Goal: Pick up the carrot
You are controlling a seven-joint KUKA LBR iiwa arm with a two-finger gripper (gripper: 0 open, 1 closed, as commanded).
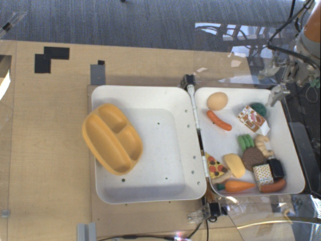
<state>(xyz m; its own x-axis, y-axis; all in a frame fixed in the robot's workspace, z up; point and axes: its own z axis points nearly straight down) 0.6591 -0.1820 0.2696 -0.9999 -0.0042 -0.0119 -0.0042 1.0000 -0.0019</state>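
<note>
- The carrot (239, 186) lies on its side at the near edge of the right bin (296, 157), orange, its narrow end pointing right; nothing is gripping it.
- Just right of it a reddish sausage-shaped piece (273, 186) lies along the same near wall, and to its left a pizza slice (215, 168) rests against the bin's left rim.
- Behind the carrot sit a pale yellow lemon-like piece (234, 165), a small patterned box (263, 174) and a black block (276, 168). Any printing on the box is too small to read.
- Farther in are a dark brown round piece (253, 157), a green bundle (245, 142) and a tan lumpy item (263, 144).
- Toward the far side lie a red-orange hot dog (219, 120), a tan egg (216, 101), a white carton with red print (252, 119), illegible, and a dark green item (259, 108).
- The left bin (165, 149) holds a yellow divided plate (112, 137), tilted toward its left wall.
- The gripper (277, 92) hangs at the right bin's far right corner, well apart from the carrot; whether it is parted or closed cannot be told.
</note>
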